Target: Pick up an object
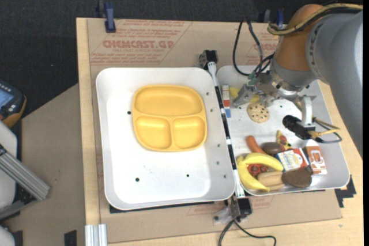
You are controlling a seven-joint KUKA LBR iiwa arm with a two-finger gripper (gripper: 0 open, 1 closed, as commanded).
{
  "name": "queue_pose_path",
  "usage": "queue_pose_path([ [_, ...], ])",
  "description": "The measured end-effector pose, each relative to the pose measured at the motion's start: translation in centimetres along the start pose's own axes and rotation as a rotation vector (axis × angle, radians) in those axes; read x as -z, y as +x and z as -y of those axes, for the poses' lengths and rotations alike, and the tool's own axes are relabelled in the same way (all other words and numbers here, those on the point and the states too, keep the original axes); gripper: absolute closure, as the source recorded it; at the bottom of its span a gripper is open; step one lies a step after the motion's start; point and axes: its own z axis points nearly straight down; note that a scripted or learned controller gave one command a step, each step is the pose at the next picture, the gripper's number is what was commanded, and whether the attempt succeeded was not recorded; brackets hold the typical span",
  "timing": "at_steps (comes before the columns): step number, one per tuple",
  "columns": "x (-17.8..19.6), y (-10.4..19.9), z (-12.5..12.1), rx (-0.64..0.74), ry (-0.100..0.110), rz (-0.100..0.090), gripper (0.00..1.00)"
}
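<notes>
One cookie (pixel 258 112) lies just beside my fingers (pixel 253 99), on the side toward the bin's near end and a shade to the arm's side, flat on the floor of the right bin (pixel 341 173). It is round, so no long axis governs how I turn; as I judge it, a short shift over it and a straight drop would do. Whether my fingers stand apart or together I cannot tell from this slant, and nothing shows between them.

On the other side of my fingers, against the wall shared with the left bin (pixel 115 141), a small carton (pixel 225 95) lies lengthwise along that wall. It is near enough that a wide spread could knock it.

Past the cookie, farther from my fingers, come a sausage (pixel 253 143) and a small yellow piece (pixel 282 137), both apart from the cookie. Beyond them sits the crowded heap: banana (pixel 249 174), two red-and-white packets (pixel 295 158), and a brown oval (pixel 297 178), touching one another. That clutter looks harder to grasp cleanly than the lone cookie.

Farthest off, well apart in the left bin, rests a yellow divided plate (pixel 170 117).
</notes>
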Motion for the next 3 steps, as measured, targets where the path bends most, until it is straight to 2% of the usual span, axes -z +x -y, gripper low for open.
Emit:
queue_pose_path([
  [1,0.3,0.0,-3.5,-0.003,0.011,0.001,0.00],
  [2,0.4,-8.6,8.9,-0.018,0.010,0.003,0.00],
  [3,0.5,-5.1,2.1,0.000,-0.006,0.002,0.00],
])
